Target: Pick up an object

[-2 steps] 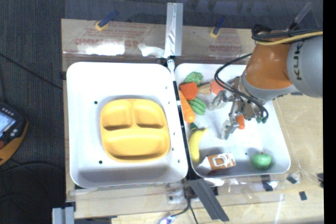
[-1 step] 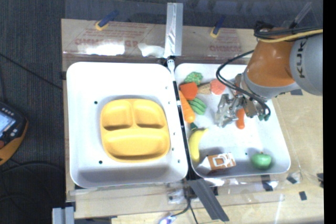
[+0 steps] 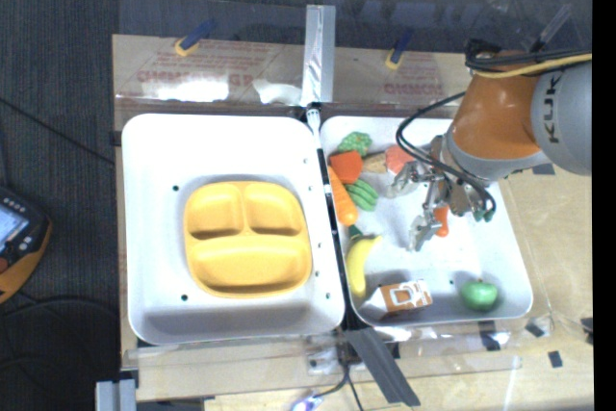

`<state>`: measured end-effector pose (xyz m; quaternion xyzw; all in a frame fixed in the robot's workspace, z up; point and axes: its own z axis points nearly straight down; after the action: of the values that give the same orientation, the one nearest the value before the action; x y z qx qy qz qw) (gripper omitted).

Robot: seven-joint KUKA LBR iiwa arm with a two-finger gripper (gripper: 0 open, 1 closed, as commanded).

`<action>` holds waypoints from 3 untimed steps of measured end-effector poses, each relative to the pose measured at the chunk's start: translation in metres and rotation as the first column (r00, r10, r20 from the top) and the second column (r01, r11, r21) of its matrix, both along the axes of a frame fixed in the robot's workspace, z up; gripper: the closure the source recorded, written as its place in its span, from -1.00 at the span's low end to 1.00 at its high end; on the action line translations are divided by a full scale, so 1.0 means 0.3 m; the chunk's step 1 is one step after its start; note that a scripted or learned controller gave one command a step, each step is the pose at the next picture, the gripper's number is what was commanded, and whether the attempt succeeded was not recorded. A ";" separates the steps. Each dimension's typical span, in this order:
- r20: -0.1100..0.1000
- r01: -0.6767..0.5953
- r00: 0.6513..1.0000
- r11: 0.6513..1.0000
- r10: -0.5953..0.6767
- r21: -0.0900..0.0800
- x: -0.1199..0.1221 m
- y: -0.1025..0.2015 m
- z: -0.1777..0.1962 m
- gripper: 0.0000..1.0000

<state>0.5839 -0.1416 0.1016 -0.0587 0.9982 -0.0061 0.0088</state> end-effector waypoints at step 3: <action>-0.001 0.057 0.998 0.998 -0.057 0.002 0.032 -0.016 0.000 -1.00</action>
<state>0.5935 -0.1465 0.1016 -0.0301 0.9995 -0.0053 0.0082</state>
